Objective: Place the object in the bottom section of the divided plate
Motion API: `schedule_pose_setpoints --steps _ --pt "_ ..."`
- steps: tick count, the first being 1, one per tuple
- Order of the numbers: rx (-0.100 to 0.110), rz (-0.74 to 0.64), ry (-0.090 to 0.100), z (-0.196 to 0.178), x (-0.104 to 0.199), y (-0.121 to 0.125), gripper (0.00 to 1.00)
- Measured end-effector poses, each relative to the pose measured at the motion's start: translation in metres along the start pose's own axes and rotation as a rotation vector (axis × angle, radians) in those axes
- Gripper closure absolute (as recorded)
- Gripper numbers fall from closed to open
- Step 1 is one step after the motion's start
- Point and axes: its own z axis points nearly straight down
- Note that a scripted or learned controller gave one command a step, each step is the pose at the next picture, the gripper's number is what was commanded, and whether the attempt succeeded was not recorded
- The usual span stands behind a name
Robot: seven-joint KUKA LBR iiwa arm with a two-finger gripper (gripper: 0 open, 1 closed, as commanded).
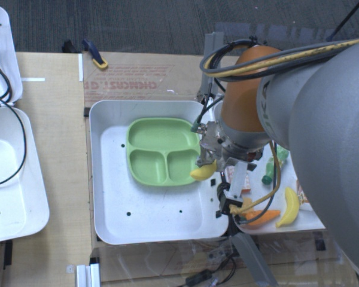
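Pincer (207,160) sits at the right rim of the green divided plate (161,151), with a small yellow object (203,172), banana-like, right under its tip. It looks pinched there, but the wrist blocks the fingers, so I can't tell if they're closed on it or just over it. The object overlaps the plate's lower-right edge, beside the small right compartment and not clearly inside any section. The plate lies in the white bin (146,211) with its one big section toward the top of the view and two small ones toward the bottom. Judgement: this is the carry/place step, placement not done. Next move calls for shifting the object left, inward over a bottom compartment, lowering, then releasing clear of the rim and divider. Spare items in the right bin: another banana (289,208), a carrot (262,217), a green bottle (270,171).
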Motion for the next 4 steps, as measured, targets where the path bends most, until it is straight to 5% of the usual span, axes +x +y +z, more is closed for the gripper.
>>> schedule_pose_setpoints --steps 1,2,3,4 --pt "-0.001 -0.083 -0.001 -0.003 0.056 0.039 1.00" --pt "-0.001 -0.082 -0.001 -0.003 0.056 0.039 0.00" --pt "0.002 -0.085 -0.006 -0.009 0.055 0.039 1.00" --pt "0.006 -0.087 -0.012 -0.016 0.055 0.039 1.00"
